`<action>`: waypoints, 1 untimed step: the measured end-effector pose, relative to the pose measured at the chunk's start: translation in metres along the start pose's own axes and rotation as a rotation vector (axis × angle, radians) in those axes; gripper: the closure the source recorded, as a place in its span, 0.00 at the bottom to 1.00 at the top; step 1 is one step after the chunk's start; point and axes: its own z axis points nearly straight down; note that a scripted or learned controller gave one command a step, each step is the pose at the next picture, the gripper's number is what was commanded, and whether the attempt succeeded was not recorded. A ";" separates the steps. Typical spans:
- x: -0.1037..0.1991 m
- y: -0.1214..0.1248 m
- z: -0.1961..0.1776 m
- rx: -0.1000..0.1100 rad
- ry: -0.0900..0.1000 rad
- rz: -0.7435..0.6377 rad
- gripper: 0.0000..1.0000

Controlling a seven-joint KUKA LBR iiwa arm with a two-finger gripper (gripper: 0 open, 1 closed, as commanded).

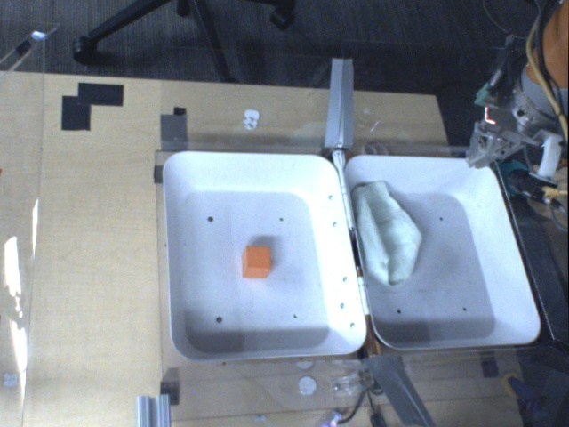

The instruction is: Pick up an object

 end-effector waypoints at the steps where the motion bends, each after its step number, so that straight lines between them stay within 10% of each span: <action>1: 0.008 -0.026 0.028 0.000 0.000 -0.133 1.00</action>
